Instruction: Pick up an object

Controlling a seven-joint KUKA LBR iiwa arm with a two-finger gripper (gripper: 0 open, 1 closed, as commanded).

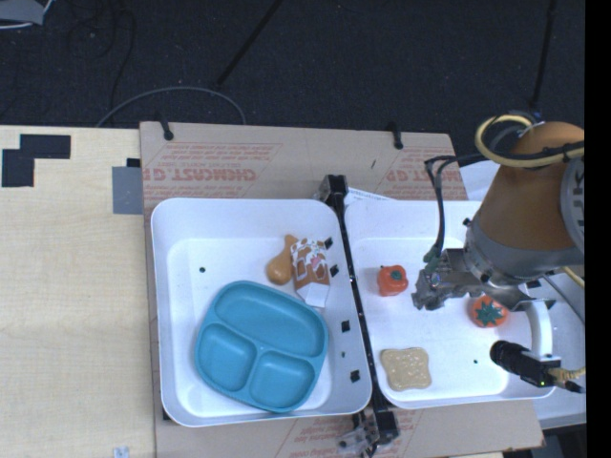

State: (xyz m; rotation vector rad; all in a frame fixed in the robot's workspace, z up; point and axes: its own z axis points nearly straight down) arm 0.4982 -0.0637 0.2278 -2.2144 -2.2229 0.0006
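Claw (431, 289) low in the right bin (449, 227), its fingers' spread impossible to tell.

Just left of the claw sits a small red-orange tomato-like toy (391, 280), rounded, with no clear long axis; a similar orange one (488, 311) lies just right. Nearer the camera, a tan toast slice (406, 368) lies flat. Well left, the other bin (177, 256) holds a blue divided plate (260, 345).
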